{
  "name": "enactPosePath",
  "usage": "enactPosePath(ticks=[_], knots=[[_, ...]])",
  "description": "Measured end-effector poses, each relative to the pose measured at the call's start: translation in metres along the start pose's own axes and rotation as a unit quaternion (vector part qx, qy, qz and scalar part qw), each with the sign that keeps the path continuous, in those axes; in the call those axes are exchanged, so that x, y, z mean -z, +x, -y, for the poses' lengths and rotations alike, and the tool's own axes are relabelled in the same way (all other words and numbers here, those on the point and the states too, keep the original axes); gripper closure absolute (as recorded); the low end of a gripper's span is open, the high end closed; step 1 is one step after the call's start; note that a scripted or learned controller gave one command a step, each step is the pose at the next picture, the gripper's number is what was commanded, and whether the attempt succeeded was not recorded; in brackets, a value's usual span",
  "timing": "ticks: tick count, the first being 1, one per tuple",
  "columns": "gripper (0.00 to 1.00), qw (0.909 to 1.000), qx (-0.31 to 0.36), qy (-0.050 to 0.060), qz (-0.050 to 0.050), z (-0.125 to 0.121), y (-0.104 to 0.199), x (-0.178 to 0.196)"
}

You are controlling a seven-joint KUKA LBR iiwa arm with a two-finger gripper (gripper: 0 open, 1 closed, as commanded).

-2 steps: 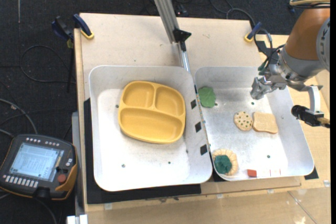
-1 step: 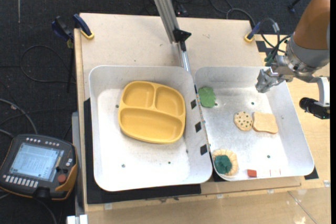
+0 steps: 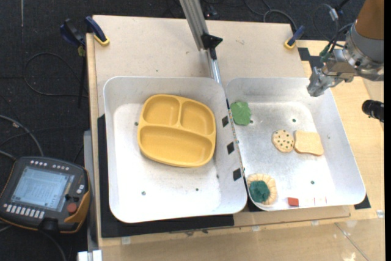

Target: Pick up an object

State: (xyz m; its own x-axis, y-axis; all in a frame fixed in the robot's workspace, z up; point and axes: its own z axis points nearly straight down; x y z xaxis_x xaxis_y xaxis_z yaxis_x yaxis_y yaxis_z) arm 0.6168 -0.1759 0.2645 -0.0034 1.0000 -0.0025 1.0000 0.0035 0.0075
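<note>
Sitting nearest the lens, far off to the tool's lower left: grey teach pendant [image 3: 41, 194] with lit screen, lying on the dark floor beside the counter [image 3: 153, 46].

Hovering at the upper right corner of the right bin [image 3: 333, 116]: tool [image 3: 316, 86], hanging off the grey arm with the orange band. Cannot tell finger state, too small and dark against the rim. Nothing visibly pinched.

Lying in the right bin, all apart from the tool:
- tan toast slice [image 3: 308, 143], below the tool, nearest of the lot
- speckled cookie [image 3: 283, 140], just beside the toast, on its far side from the tool
- green lump [image 3: 241, 112], well off to the tool's left, near the bin's inner wall
- green-and-cream round piece [image 3: 261, 188], far below-left, at the bin's front corner
- small red block [image 3: 293, 201], far below, near the front rim

Resting in the left bin [image 3: 122, 131], well away to the tool's left: yellow divided plate [image 3: 177, 130], three compartments, nothing showing in them.

Crossing above between the bins: slanted metal pole [image 3: 189, 0].
</note>
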Motion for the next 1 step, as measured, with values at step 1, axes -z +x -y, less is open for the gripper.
enactPosePath(ticks=[1], knots=[[1.0,1.0,0.002,0.004,-0.002,0.0055,0.0571,-0.0113]])
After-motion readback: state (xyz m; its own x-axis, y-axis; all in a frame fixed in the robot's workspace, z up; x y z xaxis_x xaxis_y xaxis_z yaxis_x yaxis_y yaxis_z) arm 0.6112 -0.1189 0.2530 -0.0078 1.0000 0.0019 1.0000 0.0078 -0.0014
